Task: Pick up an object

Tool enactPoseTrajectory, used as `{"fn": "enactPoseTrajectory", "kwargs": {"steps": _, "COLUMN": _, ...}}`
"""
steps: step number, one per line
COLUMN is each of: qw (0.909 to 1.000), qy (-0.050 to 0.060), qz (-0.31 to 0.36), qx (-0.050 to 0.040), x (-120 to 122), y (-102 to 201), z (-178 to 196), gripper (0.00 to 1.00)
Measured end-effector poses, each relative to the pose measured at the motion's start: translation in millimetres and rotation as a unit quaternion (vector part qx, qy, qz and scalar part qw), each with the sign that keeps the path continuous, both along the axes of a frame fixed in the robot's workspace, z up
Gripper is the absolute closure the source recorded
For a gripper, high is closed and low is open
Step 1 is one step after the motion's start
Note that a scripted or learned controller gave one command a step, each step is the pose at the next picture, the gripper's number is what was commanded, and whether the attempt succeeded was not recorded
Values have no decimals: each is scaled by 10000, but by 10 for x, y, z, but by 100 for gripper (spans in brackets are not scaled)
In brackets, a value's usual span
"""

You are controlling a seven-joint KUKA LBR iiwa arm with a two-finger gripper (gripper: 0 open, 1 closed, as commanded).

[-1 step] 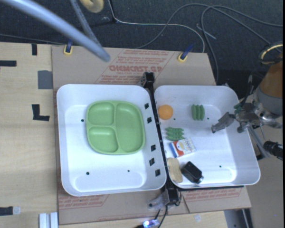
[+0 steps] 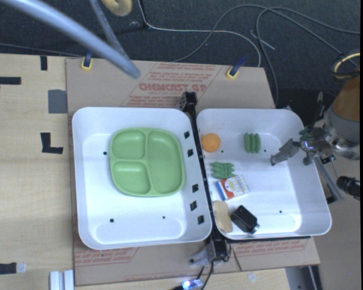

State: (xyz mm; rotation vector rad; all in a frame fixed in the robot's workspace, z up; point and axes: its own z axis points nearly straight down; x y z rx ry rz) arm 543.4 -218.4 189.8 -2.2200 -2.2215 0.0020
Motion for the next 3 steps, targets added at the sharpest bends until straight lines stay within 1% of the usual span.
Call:
{"fn": "enactPoseTrajectory", "kwargs": {"steps": 1, "qw": 10000, "qy": 18, "qz": -1, "qx": 3, "x": -66, "y": -27, "z": -614, "gripper": 0}}
{"fn": "enactPoseTrajectory", "kwargs": {"steps": 2, "qw": 10000, "qy": -8, "qz": 4, "qx": -11, "x": -63, "y": -24, "z": -1065, "gripper": 0}}
{"fn": "enactPoseTrajectory", "kwargs": {"steps": 3, "qw": 10000, "qy": -31, "qz": 4, "qx": -23, "x": -50, "y": -31, "z": -934, "gripper": 100}}
